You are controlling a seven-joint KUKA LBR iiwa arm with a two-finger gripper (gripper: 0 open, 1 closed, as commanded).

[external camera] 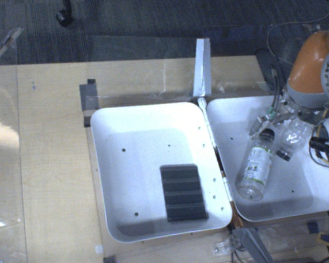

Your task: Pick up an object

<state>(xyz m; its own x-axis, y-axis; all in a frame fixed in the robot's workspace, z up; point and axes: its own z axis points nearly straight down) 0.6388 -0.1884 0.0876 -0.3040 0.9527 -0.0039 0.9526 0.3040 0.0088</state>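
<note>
Camera view, looking down at a slant on two shallow white bins set side by side. In the left white bin (pixel 109 162): one dark ribbed rectangular block (pixel 183 192), lying flat toward the near side, well apart from everything else. In the right white bin (pixel 327 199): a clear plastic bottle with a pale label (pixel 255 170), lying on its side, base toward the near left, neck toward the far right. Reaching in from the right: the grey arm with its orange band (pixel 313 64), wrist low over the far part of the right bin. Below it, the two-finger gripper (pixel 275 124), just beside the bottle's neck end and tangled visually with cables and clear parts. Cannot tell whether the gripper is spread or closed, nor whether anything lies between its tips; no hold to be claimed.

Step in hand, by judgement: descent or positioning over the bottle, before any lift. Next move calls for squaring up across the bottle's narrow width, closing firmly, then a straight rise. Risk: round, slick body, likely to roll or slip away.
</note>
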